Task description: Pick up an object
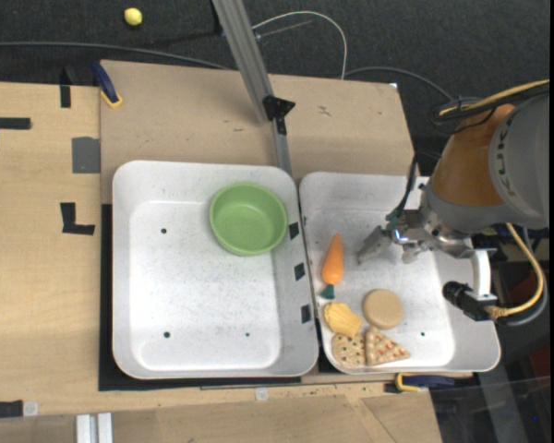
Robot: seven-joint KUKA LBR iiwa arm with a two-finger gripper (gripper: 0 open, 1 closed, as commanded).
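Hovering over the right shallow white plastic bin (443, 340), the two-finger end effector (380, 240) has its fingers spread, pinching nothing; the orange toy carrot (332, 259) lies just beside it, lower left; a round tan biscuit (382, 308) sits below; a green round bowl (247, 218) occupies the left bin (166, 321).

A small yellow ball (133, 16) lies on the dark floor beyond my bench. A blue and yellow clamp (107, 85) grips the brown board's (194, 109) far left corner, and a grey metal pole (245, 49) slants over it, perhaps a camera post.
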